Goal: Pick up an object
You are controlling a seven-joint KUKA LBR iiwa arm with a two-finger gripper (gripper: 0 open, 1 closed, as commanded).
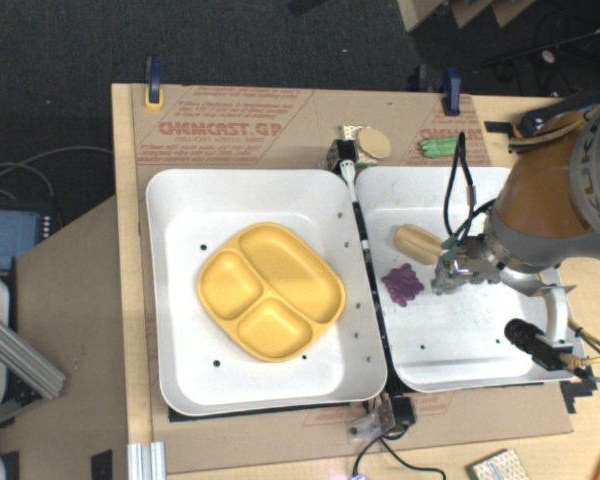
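In the right bin (460,368) a tan wooden cylinder (416,240) lies near the left wall, tilted slightly. A small purple lumpy object (402,284) rests just below it. My gripper (448,271) is low over the bin floor, right of the purple object and just below the cylinder's right end. The grey arm with its orange band (540,203) comes in from the right. I see nothing between the gripper and the floor.
The left bin (170,218) holds a yellow divided plate (270,290). On the bench behind the bins lie a green object (438,148) and a round tan disc (374,145). Blue clamps (155,80) grip the board's far edge.
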